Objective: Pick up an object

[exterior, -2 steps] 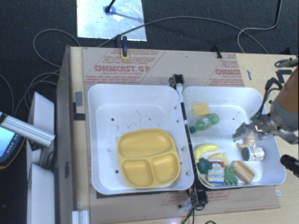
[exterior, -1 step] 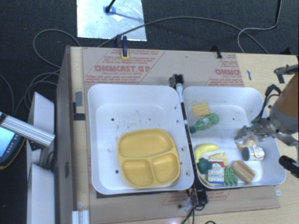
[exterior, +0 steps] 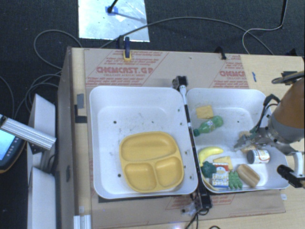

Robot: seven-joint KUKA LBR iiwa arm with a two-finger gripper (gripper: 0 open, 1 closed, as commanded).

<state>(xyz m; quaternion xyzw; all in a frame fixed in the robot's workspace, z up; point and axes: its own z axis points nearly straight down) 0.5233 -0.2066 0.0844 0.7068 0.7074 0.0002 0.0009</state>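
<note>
Hovering pincer [exterior: 242, 141] nr can [exterior: 258, 156], grip unclear

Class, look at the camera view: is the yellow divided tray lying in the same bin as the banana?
No, the yellow divided tray lies in the left bin, while the banana lies in the right bin.

Left bin [exterior: 105, 128]: you have a yellow divided tray [exterior: 151, 160] lying in it.
Right bin [exterior: 228, 99]: you see a yellow block [exterior: 205, 111], green bottle [exterior: 208, 125], banana [exterior: 209, 153], can [exterior: 258, 156] and bread roll [exterior: 248, 175].
Gripper [exterior: 246, 141]: low in your right bin, just beside the can.
</note>
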